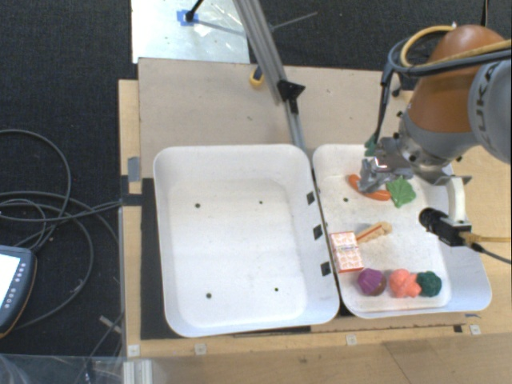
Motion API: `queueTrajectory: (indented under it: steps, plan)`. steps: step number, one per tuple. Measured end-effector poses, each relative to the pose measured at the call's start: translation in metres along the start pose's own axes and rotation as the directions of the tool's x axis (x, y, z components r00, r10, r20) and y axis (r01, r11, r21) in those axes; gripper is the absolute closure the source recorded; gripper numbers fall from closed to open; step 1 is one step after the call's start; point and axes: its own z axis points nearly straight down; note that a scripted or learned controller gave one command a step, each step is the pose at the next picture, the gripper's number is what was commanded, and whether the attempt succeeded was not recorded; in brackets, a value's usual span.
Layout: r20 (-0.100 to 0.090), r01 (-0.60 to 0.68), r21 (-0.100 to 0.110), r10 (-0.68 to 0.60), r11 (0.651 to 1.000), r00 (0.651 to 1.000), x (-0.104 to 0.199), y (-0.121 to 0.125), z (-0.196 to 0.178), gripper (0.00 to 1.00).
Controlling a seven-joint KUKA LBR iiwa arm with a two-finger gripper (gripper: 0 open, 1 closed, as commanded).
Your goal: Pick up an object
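My gripper (373,179) hangs low over the far part of the right bin (472,290), right above an orange flat piece (370,189) with a green leafy toy (402,192) beside it. Nearer the middle of that bin lie a pink-and-white patterned box (346,251) and a small tan stick (374,231). Along the near edge sit a purple toy (370,282), an orange-red toy (402,284) and a dark green toy (430,283). The gripper body hides its fingertips and part of the orange piece.
The left bin (232,238) lies beside the right one, with black clips along the shared rim. A grey pole (268,50) slants across the bench behind the bins. Cables and a tablet lie on the floor at left.
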Motion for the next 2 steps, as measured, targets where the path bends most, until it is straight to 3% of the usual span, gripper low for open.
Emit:
queueTrajectory:
  steps: [2]
  plan:
    - [0.001, 0.0, -0.003, 0.0, 1.0, 1.0, 0.111, 0.042, 0.0, 1.0]
